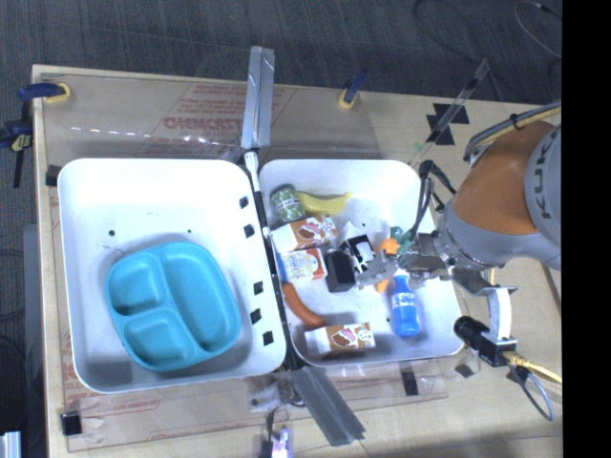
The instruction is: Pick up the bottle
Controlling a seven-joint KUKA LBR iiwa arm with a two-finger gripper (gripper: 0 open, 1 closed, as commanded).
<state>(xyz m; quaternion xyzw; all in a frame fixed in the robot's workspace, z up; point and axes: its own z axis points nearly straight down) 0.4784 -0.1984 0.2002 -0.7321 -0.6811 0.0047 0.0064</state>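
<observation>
Bottle (405,311): a blue bottle with a white cap end, lying on its side in the right bin (431,343), near that bin's right wall and toward its front edge, cap pointing to the back.
Gripper (399,265): low inside the right bin, just behind the bottle's cap end; whether it is clenched or released I cannot tell, and nothing shows the bottle in its grasp.
Neighbours: a black-and-white box (349,259) sits just left of the gripper, and a small orange piece (390,246) beside it; a brown snack packet (347,336) lies along the front edge, left of the bottle; a banana (321,201) and a green can (284,199) are near the back-left corner.
Left bin (76,189): holds a blue divided plate (172,303), well apart from the work.
Risk, slipping: the bottle is round and lying flat, so a closing grip set at the narrow cap end could likely squeeze it out toward the front edge.
Risk, wrong catch: the box and the orange piece are so close to the gripper that it might snag one of them instead.
Risk, wall: the bottle lies near the right wall, which probably leaves little room on that side for a clean descent.
</observation>
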